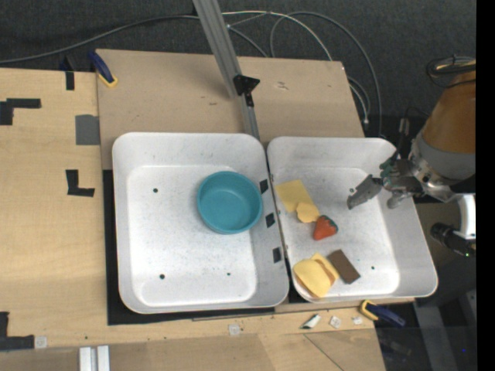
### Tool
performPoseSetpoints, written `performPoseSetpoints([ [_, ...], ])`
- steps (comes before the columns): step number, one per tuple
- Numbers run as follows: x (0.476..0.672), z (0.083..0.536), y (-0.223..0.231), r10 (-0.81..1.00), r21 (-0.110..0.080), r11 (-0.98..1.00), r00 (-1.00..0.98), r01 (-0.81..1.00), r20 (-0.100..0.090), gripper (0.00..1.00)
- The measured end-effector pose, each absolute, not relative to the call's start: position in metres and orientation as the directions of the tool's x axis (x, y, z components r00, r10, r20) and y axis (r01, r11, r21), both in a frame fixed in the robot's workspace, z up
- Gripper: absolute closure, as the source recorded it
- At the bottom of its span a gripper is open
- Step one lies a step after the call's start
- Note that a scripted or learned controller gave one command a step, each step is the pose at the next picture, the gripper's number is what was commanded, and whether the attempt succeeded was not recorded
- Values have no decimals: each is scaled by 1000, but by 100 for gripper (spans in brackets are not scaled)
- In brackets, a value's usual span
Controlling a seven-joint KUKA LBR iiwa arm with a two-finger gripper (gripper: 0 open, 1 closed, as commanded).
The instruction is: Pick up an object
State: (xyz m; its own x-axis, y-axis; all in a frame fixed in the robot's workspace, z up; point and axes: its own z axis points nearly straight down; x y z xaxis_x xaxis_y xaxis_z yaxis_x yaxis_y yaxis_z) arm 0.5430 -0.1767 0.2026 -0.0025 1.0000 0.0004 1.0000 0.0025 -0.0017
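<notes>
Two white bins sit side by side on the desk (46,207). The left bin (139,230) holds a blue bowl (229,201), upright, near its right wall. The right bin (402,269) holds the small stuff: a pale yellow piece (292,194) touching a rounder yellow piece (308,212), a red strawberry-like toy (325,227) just beside them, and nearer the front a yellow block (313,275) with a brown block (344,267) against it. The arm comes in from the right, and the gripper (375,191) hangs over the right bin's far right part, well apart from the toys. Its fingers (360,195) look spread, probably, though the angle is poor; nothing sits between them.
</notes>
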Motion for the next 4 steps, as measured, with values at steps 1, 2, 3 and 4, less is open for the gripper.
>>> performPoseSetpoints([
  [1, 543, 203, -177, 1000, -1, 2, -2, 1000, 0, 0],
  [2, 534, 151, -169, 1000, -7, 2, -2, 1000, 1, 0],
  [3, 533, 110, -166, 1000, 2, 2, -2, 1000, 0, 0],
  [4, 534, 89, -166, 1000, -2, 1, -1, 1000, -1, 0],
])
